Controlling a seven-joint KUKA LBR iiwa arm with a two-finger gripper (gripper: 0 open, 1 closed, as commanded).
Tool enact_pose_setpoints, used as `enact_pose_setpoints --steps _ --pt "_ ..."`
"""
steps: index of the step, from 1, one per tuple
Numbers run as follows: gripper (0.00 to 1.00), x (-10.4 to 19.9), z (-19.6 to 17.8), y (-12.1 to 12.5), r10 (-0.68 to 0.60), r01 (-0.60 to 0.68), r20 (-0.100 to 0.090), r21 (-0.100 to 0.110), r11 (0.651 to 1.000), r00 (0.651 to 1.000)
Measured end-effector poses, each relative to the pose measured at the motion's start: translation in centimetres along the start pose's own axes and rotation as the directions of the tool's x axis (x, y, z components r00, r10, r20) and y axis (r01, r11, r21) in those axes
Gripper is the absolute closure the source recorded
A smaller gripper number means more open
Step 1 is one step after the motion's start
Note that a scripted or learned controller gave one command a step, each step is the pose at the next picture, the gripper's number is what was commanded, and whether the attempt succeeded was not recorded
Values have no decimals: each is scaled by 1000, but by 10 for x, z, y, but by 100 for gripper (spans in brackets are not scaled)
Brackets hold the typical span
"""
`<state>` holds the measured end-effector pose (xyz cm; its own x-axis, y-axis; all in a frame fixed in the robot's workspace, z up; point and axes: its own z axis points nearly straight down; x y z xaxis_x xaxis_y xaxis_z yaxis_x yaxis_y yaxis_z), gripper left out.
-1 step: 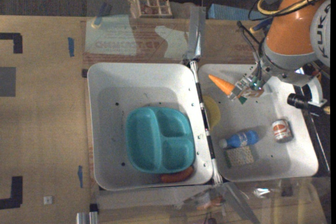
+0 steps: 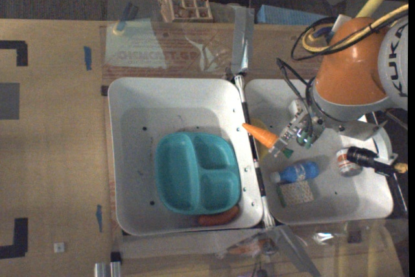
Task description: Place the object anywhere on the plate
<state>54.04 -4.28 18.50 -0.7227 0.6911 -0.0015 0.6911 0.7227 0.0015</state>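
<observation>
The orange-banded arm (image 2: 350, 68) is carrying a carrot (image 2: 260, 133) clamped in its gripper (image 2: 280, 141) just right of the teal plate (image 2: 196, 172), needing leftward travel next.

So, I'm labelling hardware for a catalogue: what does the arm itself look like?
The arm is grey-white with a wide orange band and dark KUKA lettering. Black and yellow cables loop beside it. The gripper is small and metallic, with some green parts.

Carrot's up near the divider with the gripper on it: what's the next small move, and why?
Probably carry it left. The carrot sticks out from the gripper over the wall between the bins, while the teal plate lies lower left in the left bin. Whether the grip is firm is unclear.
</observation>
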Motion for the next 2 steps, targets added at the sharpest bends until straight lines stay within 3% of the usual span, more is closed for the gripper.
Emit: enact_pose_setpoints --steps 1,2 --pt "100 104 0 48 20 -20 -3 2 1000 1000" --pt "0 103 0 48 21 -21 -2 2 1000 1000"
